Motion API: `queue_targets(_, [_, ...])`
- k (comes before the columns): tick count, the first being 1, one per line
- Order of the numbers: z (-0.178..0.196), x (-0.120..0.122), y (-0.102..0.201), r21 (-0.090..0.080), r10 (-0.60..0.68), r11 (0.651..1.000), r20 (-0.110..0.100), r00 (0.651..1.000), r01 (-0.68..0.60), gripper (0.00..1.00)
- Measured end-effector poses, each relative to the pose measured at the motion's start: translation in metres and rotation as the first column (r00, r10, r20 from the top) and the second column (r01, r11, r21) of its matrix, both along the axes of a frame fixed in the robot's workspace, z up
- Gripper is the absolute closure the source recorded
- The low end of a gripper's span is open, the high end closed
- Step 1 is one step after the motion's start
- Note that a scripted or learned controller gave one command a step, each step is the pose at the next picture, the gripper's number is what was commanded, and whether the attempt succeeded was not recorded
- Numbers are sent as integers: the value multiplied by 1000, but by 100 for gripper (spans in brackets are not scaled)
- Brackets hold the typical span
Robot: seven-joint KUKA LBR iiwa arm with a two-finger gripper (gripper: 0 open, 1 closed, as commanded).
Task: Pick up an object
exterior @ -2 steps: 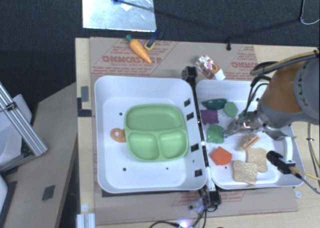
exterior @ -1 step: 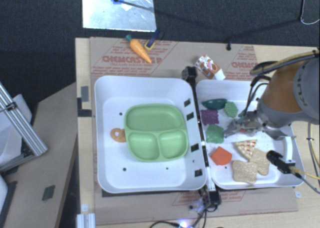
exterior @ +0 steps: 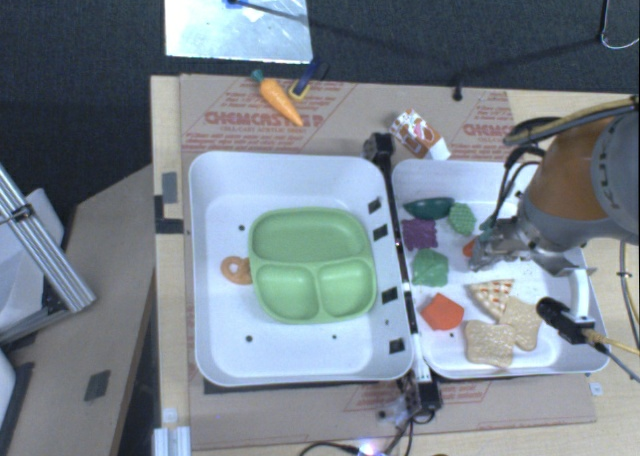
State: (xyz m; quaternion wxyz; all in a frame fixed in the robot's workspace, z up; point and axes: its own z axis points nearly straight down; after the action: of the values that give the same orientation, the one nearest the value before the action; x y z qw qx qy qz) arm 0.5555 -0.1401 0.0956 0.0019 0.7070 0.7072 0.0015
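My gripper [exterior: 486, 248] is low in the right bin [exterior: 500, 176], near its middle, at the end of the grey arm with the orange band. A small red piece [exterior: 467, 249] peeks out at its left side, mostly hidden. Around the gripper lie toy foods: a pizza slice [exterior: 491, 294] just below it, a light green piece [exterior: 461, 217] above left, a dark green piece [exterior: 430, 208], a purple piece [exterior: 419, 234], a green piece [exterior: 431, 267], a red-orange piece [exterior: 442, 312] and two toast slices [exterior: 488, 342] [exterior: 522, 324].
In the left bin [exterior: 215, 244] there is a green divided plate [exterior: 308, 264] with an orange ring [exterior: 236, 270] beside it. Behind the bins, on the cardboard, lie a toy carrot [exterior: 280, 101] and a small packet [exterior: 420, 134].
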Motion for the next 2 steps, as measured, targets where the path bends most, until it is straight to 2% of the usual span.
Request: queue_targets(2, [107,7,18,0,6,1000,2,1000,-6,100])
